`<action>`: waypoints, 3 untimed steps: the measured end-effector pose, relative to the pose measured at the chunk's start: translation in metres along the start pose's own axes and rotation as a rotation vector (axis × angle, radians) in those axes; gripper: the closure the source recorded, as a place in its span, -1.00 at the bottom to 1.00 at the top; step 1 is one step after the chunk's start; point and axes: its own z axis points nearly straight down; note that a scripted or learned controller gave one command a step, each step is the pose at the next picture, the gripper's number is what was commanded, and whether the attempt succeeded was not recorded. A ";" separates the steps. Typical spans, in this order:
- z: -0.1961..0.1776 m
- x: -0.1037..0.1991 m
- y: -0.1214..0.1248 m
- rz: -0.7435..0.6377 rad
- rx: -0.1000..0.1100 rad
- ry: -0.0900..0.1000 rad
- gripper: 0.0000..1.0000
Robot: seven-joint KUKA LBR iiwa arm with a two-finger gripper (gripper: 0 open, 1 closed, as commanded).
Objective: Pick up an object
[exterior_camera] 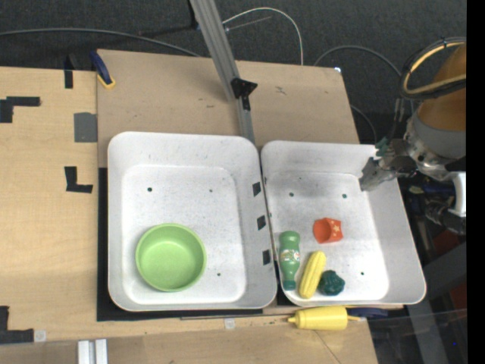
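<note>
Yellow bottle [321, 318] lies on table's [174, 97] front edge, gripper [373, 174] over right bin's [394, 226] right rim, grasp state cannot tell.

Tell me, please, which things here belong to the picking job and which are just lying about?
Belong to the job:
claw, over the right bin's far right rim
orange block
green bottle
yellow piece
dark green lump
green bowl, in the left bin

Lying about:
yellow bottle, on the bench outside the bins
grey pole
cables
</note>
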 end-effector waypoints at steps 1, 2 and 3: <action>-0.009 0.057 -0.007 -0.005 0.004 0.004 1.00; -0.016 0.115 -0.014 -0.006 0.004 0.004 1.00; -0.023 0.169 -0.015 -0.006 0.005 0.003 1.00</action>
